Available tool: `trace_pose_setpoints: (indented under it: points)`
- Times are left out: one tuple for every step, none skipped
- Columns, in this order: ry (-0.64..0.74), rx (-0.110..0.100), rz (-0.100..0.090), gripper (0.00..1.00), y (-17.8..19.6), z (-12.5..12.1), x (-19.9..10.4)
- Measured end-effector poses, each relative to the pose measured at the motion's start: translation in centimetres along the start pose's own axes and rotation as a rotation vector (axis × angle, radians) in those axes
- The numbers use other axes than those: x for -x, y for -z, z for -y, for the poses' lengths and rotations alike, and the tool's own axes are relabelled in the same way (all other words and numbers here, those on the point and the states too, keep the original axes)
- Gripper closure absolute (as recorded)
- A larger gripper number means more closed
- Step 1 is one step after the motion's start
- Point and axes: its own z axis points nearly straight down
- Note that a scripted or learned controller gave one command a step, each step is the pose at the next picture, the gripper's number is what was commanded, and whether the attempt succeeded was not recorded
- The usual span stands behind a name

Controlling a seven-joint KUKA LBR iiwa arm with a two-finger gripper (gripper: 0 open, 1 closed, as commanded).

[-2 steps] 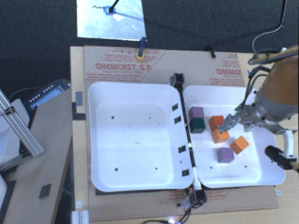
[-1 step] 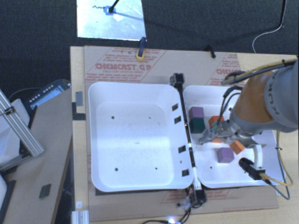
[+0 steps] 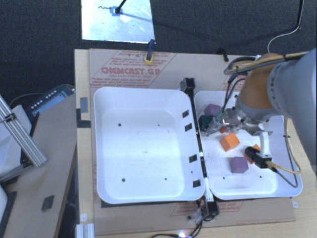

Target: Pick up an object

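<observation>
Two white bins (image 3: 143, 148), two purple blocks (image 3: 238, 164) (one orange block (image 3: 230, 142))

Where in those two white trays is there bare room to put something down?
The left bin has open floor wall to wall. The right bin is crowded: orange block, purple block and the hand; bare floor along its near wall.

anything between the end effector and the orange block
Nothing visible. The end effector sits low in the right bin, and the orange block lies just beside it with bare bin floor between; the purple block lies farther off.
</observation>
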Motion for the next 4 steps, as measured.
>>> trace_pose_setpoints:
  points:
    - [-0.003,-0.005,-0.001,1.00,1.0,0.3,0.1]
    - [-0.016,-0.002,0.006,1.00,4.8,5.6,9.6]
    - [-0.001,0.017,0.007,1.00,3.3,7.4,8.4]
    - [-0.004,0.027,0.011,1.00,3.0,7.9,8.0]
